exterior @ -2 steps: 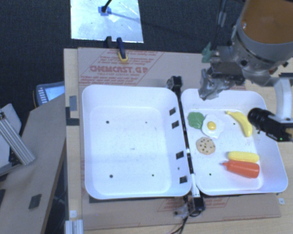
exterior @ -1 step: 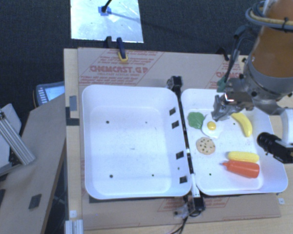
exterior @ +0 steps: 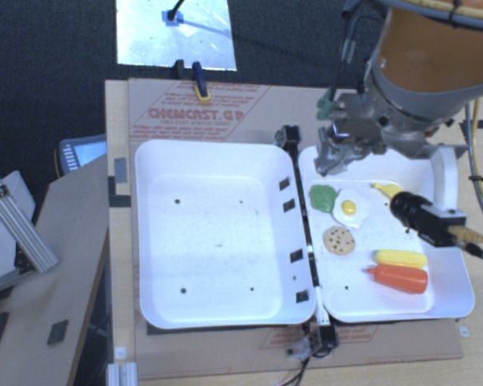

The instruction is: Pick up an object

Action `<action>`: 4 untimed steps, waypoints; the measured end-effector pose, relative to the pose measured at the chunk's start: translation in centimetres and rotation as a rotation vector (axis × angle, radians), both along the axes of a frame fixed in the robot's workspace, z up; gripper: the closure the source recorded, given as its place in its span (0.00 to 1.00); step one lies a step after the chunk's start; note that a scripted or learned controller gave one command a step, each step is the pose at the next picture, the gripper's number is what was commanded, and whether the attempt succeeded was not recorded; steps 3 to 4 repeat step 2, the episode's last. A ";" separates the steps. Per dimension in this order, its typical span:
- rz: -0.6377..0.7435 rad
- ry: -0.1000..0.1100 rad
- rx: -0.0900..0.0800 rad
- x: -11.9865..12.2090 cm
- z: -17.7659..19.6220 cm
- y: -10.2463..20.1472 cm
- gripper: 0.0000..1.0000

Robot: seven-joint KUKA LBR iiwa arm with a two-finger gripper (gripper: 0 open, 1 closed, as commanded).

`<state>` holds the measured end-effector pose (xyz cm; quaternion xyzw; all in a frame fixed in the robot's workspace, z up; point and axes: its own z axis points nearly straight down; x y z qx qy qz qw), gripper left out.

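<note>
Camera view, gripper (exterior: 332, 161) at right bin's (exterior: 459, 292) far-left corner, grip state indiscernible, food clustered centrally.

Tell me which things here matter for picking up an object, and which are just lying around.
For the job:
pincer, above the right bin's far left corner
right bin
green piece
fried egg
cookie
corn cob
orange carrot

Lying about:
left bin
metal sheet
yellow clamp
cardboard sheet
</note>
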<state>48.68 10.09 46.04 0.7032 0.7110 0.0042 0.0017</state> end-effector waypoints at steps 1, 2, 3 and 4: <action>-0.014 0.011 -0.005 0.0 -7.2 -4.5 1.00; -0.001 -0.003 0.000 0.0 1.5 1.0 1.00; -0.001 -0.003 0.000 0.0 1.5 1.0 1.00; -0.001 -0.003 0.000 0.0 1.5 1.0 1.00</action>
